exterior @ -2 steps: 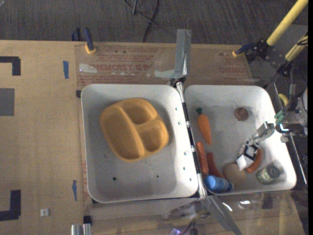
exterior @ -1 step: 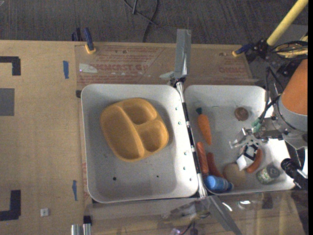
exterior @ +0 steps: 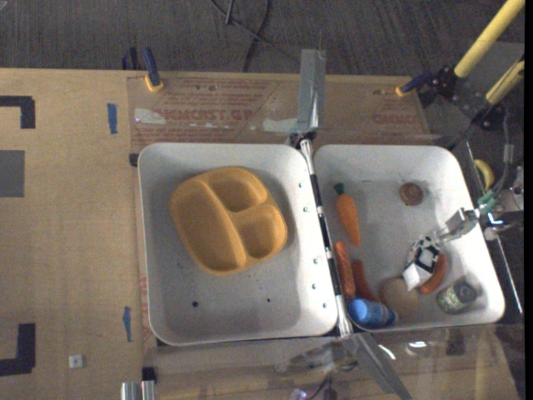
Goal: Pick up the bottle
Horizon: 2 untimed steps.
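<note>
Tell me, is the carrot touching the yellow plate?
Apart. The camera view shows the carrot in the right bin and the yellow plate in the left bin.

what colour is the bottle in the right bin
Blue: the bottle lies at the right bin's near edge, clearest in the camera view.

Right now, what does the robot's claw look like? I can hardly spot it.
Little of it shows. The claw is a slim, silvery-grey metal piece coming in over the right-hand rim of the right bin, with a small blue-green patch just behind it. Any finer markings are too small to tell.
</note>
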### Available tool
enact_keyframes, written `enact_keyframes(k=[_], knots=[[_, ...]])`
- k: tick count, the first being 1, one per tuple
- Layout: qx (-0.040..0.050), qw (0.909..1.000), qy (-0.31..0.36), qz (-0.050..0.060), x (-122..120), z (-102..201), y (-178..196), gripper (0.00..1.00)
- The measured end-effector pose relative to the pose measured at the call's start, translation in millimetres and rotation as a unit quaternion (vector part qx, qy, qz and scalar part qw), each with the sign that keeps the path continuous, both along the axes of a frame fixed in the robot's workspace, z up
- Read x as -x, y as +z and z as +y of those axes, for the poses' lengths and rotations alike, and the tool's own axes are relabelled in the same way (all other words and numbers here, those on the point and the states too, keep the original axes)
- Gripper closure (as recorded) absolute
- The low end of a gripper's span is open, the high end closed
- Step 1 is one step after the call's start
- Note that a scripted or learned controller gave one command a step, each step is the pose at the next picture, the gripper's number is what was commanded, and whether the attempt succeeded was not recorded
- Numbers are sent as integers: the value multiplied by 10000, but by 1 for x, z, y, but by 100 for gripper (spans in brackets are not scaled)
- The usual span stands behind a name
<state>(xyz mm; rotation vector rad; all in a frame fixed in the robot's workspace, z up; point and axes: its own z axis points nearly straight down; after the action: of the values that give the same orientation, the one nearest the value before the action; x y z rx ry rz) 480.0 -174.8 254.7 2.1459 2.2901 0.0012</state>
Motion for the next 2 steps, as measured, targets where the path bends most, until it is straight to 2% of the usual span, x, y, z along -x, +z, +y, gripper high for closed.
enact_keyframes(k=[1,2], knots=[[-7,10000,63,8,0,51,-116,0],[-3,10000,23,6,0,-26,-77,0]])
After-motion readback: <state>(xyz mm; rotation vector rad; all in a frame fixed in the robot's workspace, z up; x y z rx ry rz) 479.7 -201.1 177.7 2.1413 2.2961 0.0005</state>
